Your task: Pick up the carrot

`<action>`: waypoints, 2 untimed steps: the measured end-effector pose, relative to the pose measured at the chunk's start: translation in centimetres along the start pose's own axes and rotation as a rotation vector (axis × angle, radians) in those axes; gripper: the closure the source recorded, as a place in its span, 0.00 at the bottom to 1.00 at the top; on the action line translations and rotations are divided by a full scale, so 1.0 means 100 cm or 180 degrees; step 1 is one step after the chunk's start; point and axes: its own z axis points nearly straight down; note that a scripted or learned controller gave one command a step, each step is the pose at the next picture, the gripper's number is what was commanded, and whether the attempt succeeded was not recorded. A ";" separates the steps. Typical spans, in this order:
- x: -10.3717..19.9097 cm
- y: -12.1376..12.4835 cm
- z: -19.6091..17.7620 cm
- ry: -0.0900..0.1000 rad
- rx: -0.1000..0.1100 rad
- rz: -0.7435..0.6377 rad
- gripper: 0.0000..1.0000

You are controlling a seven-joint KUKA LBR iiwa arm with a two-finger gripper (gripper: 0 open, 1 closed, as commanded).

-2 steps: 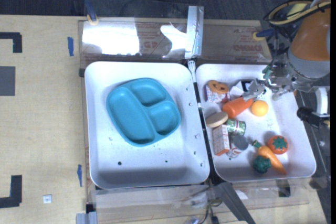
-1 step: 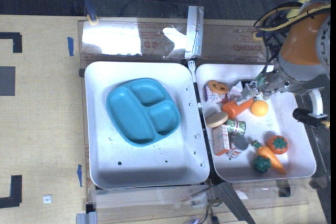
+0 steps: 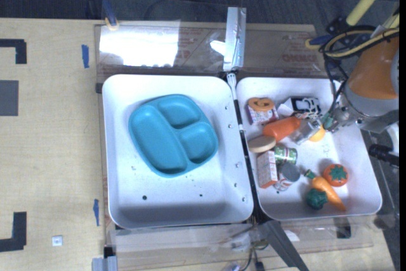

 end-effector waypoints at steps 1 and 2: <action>0.000 0.003 -0.014 -0.0015 -0.0026 -0.0004 1.00; 0.031 0.070 -0.111 -0.0004 -0.0024 0.0151 1.00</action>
